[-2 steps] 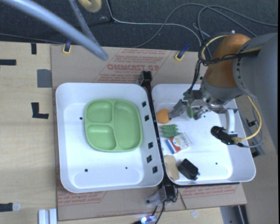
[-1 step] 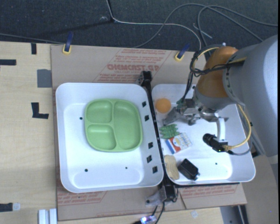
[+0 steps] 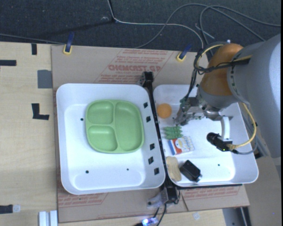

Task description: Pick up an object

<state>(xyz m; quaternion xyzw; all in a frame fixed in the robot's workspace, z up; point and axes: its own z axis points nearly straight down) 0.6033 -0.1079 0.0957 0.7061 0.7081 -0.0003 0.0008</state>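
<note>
- Here: tool point(image 3: 181, 118) low in right bin point(image 3: 243, 166), grip state unclear.
- Just left of tool: orange ball point(image 3: 164, 110).
- Below tool: green toy point(image 3: 172, 132), card point(image 3: 180, 145).

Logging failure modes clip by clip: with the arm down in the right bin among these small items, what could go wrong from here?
1. The end effector hangs among crowded items: the orange ball, green piece and white card. It may nudge one while aiming for another.
2. The ball, being round, could roll off when touched.
3. The flat card may be hard to get under.
</note>
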